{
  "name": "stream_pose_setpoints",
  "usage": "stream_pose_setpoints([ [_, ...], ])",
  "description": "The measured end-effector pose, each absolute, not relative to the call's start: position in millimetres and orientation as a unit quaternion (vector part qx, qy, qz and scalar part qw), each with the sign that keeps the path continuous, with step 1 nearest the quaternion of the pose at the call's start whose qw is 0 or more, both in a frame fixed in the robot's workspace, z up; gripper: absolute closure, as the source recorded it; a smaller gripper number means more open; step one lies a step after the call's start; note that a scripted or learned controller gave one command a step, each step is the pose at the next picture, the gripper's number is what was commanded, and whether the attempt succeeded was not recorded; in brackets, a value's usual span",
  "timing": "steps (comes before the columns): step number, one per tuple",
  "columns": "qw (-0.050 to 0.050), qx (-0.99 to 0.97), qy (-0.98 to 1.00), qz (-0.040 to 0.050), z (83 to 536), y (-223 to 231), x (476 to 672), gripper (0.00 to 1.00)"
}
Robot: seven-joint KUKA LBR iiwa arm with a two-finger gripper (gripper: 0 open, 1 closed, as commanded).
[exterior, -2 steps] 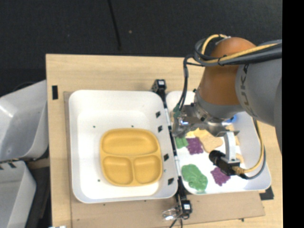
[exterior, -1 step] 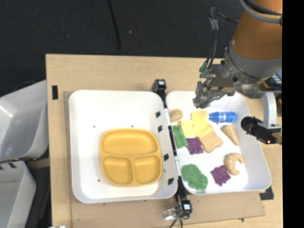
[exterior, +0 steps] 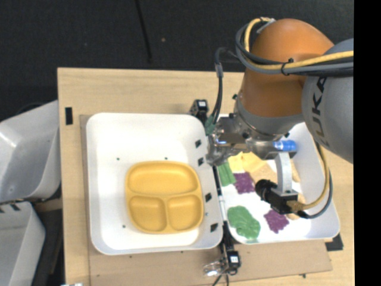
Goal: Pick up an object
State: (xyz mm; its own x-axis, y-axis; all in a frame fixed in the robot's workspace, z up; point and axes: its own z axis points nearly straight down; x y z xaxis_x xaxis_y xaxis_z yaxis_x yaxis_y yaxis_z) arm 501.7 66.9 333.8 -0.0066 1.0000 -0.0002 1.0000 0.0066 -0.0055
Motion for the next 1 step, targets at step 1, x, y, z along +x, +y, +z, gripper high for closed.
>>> stream_pose_setpoints([
  [1,-0.006,-0.705,-0.709,-0.0081,483.9,106.3,545.5,1.00],
])
